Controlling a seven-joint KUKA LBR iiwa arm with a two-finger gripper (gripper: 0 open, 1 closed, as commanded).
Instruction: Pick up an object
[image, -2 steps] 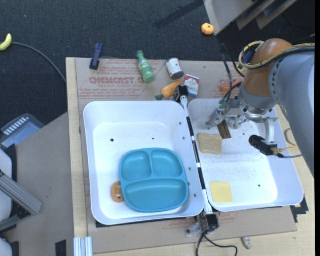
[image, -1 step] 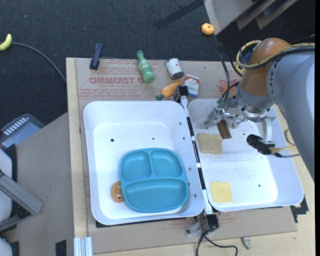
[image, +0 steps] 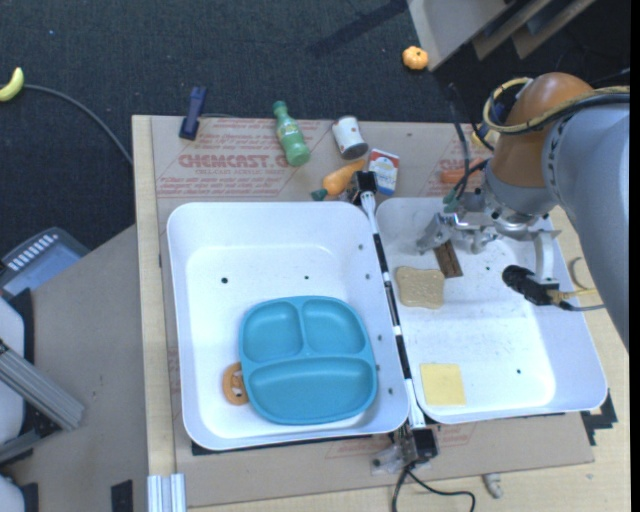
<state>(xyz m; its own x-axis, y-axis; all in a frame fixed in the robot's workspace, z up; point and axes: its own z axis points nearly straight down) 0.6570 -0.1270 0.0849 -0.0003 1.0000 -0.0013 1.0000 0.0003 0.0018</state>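
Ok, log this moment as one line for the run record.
gripper: low in right bin, above bread slice | grasp: unconfirmed | cheese slice: near front | blue plate: left bin

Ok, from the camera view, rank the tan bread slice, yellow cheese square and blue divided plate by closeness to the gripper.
1. Tan bread slice, right bin, just below the gripper.
2. Yellow cheese square, same bin's near end.
3. Blue divided plate, left bin.

Bench (image: 250, 160) with two white bins (image: 200, 250)
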